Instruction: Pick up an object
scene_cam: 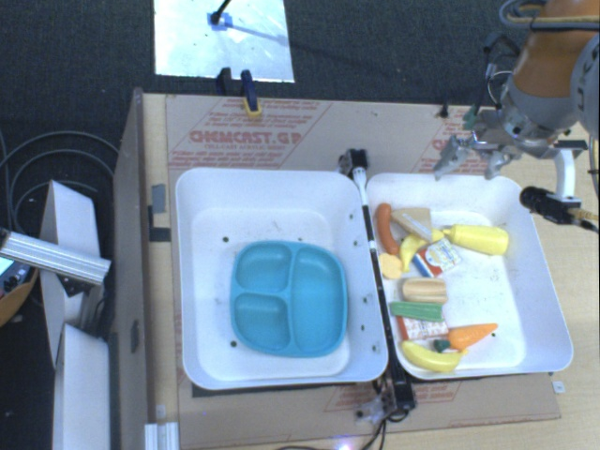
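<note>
Writing: red print on the brown board (281, 129) under the bins reads "CHEMCAST GP" (smaller lines beneath are too faint to read); a mirrored fragment of the same print shows near the right bin's far corner.

Arm: the grey arm with its orange band (562, 7) comes in at the upper right, wrist angled down and to the left.

Claw: the claw (473, 162) hangs above the far rim of the right bin (548, 345), its two fingers spread apart, nothing between them.

Right bin: here's the pile of toy food, and all of it is lying in the bin. A yellow squeeze bottle (478, 240) lies on its side, a red sausage (384, 230) sits against the left wall, a carrot (473, 335) and a banana (429, 356) lie at the near end, with a green piece (415, 310) just above them.

Left bin: the left bin (202, 251) carries a blue divided tray (289, 298), sitting flat.

Worktop: a blue clamp (248, 87) stands at the board's far edge.
</note>
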